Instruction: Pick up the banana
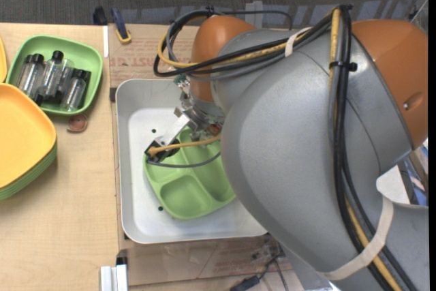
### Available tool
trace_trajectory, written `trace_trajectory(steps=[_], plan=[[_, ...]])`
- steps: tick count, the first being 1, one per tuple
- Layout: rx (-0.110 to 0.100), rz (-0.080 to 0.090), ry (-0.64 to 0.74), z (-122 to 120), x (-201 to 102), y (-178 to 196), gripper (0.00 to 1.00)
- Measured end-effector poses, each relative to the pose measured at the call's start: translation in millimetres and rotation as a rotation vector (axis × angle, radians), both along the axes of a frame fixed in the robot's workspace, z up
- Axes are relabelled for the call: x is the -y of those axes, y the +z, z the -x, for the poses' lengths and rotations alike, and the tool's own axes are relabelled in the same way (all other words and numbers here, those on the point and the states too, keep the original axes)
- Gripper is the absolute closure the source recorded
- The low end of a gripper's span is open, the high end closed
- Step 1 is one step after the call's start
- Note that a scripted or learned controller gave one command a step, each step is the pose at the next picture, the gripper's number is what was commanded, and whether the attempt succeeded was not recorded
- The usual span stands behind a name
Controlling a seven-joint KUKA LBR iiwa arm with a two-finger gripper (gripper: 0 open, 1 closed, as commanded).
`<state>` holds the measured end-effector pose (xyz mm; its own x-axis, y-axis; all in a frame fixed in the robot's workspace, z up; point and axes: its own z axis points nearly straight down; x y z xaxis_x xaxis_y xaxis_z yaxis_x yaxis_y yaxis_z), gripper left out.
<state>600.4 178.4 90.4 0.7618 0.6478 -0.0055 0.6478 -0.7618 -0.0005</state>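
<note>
Overhead slanted view of the work area. The grey robot arm with orange wrist housings [306, 146] covers most of the view's right half and hides everything beneath it, including the right side of the shallow white plastic bin [131, 146]. The hand [182, 118] hangs low inside that bin, near its far wall. It is crowded by cables and metal fittings, so whether it is wide or narrow cannot be told, and nothing can be seen held in it. Just below the hand lies a light green plastic tray with moulded compartments [194, 195], tilted, its right edge cut off by the arm. The compartments in view hold nothing that can be made out. The banana's place cannot be told; the ground under the arm and close around the hand is hidden. Well apart from the hand, toward the view's left on the pale wooden desk [68, 235], stand a square green dish [92, 58] holding clear glass vials with black caps [51, 75], a stack of yellow plates [24, 140] cut off by the frame edge, and between them a small reddish-brown disc [77, 123], too small to identify.
</note>
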Motion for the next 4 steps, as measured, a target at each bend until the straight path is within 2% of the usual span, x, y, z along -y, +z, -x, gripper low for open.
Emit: trace_trajectory(steps=[1,2,3,4], plan=[[0.005,0.000,-0.509,-13.6,3.9,15.2,1.00],[0.005,-0.011,-0.501,-22.3,75.0,4.7,1.00],[0.004,0.001,-0.455,-7.2,45.9,95.2,1.00],[0.004,0.000,-0.387,-35.6,11.6,93.2,1.00]])
